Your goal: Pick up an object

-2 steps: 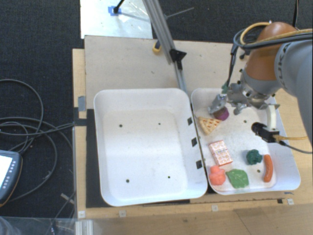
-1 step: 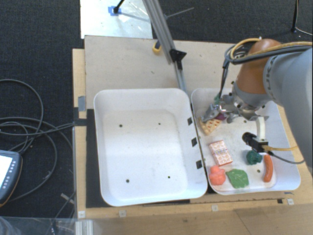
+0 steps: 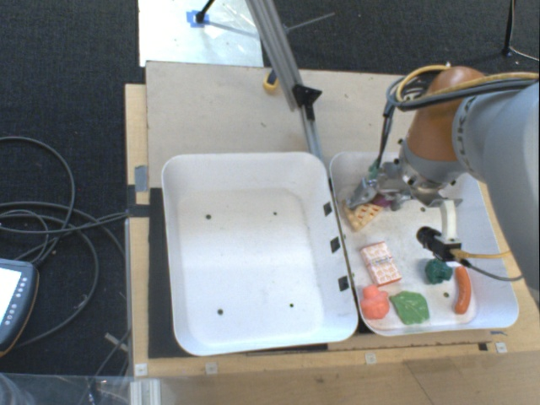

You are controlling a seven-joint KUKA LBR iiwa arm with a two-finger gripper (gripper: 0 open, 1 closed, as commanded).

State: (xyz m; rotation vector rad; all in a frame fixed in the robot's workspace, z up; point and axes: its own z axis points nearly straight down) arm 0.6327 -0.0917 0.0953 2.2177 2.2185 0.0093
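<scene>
My gripper (image 3: 364, 196) hangs low over the back left part of the right bin (image 3: 494, 226). It is just above a tan waffle-like piece (image 3: 364, 217), and the waffle's far edge lies right under it. A small purple item (image 3: 386, 201) peeks out beside the gripper body. Further forward in the same bin lie a pink patterned box (image 3: 381, 262), a red-orange tomato (image 3: 375, 302), a green leaf-shaped piece (image 3: 410, 307), a dark teal piece (image 3: 437, 270) and an orange sausage (image 3: 461, 290). Nothing is seen lifted.
The left bin (image 3: 245, 251) sits beside the right one, and their rims touch along black clips (image 3: 335, 245). A slanted metal pole (image 3: 283, 53) crosses the bench's back. The arm's grey body (image 3: 498, 133) overhangs the right bin's back right side.
</scene>
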